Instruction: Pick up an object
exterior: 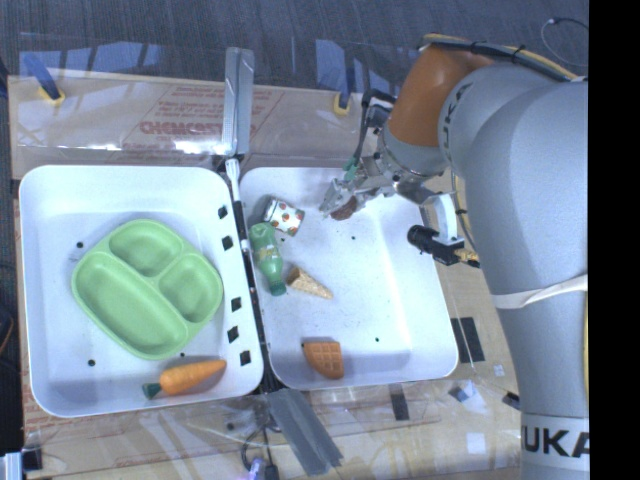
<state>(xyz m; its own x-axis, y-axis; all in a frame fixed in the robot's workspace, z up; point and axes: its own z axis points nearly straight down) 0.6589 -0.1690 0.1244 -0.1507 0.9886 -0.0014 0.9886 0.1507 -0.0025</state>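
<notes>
Two white plastic bins are sitting side by side; the right bin (420,298) is holding a glossy green bottle (267,256), its long axis running toward the near rim, cap end down. Near the bin's far wall, the gripper (340,203) is clenching a small brown object (343,209).

The hand (340,200) hangs over the far part of the right bin (420,308). Just to its left there lies a can (284,215), with a bottle (266,258) and a cone (309,284) nearer, and a waffle (324,358) at the near edge. Farther left, the left bin (50,268) holds a divided plate (146,287), with a carrot (187,376) before it.
</notes>
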